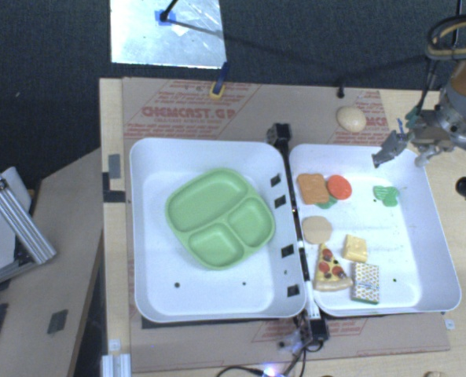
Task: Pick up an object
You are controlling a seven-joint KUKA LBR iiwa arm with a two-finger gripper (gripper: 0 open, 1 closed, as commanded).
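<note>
In the right white bin (433,242) we see small toy foods: an orange toast slice (312,188), a red disc (339,187), a green piece (387,195), a pizza wedge (329,269). Our gripper (405,149) hovers open, holding nothing, over its far right corner; a green 3-compartment plate (219,217) fills the left bin (150,210).

The gripper (406,149) hangs over the right bin's (433,277) far right corner. Just below it in the picture lies the leaf (387,195); left of that sit the tomato (339,187) and toast (313,188), touching. Nearer the camera lie the cookie (317,228), cheese (355,248), pizza (329,269) and packet (365,282). The egg (351,118) rests outside the bin, left of the gripper. Far left, the tray (219,217) lies in the left bin (150,289).
</note>
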